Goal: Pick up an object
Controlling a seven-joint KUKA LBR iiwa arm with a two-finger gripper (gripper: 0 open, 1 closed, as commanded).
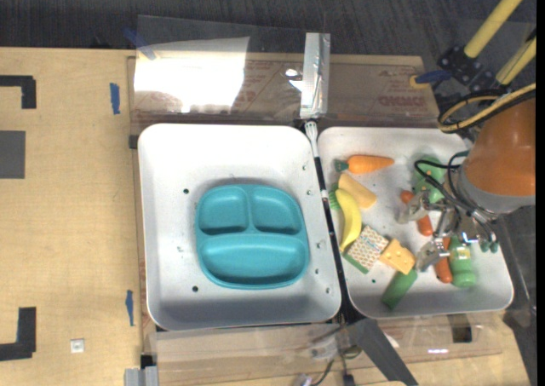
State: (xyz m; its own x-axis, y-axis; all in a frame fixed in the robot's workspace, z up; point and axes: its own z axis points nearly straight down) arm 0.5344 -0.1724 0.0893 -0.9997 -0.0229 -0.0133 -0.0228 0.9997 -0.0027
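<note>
The two-finger gripper (449, 241) hangs low over the right side of the right white bin (498, 295), among small green and orange toy pieces (455, 267); clutter there is too dense to tell its state. To its left lie a yellow cheese wedge (397, 256), a yellow banana (348, 216) and an orange carrot (370, 164). A teal divided plate (251, 234) fills the left white bin (162, 163).

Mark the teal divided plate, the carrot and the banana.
teal divided plate (252, 235): camera view, on the ridge between compartments.
carrot (370, 164): camera view, mid-body.
banana (348, 217): camera view, middle of the curve.
</note>
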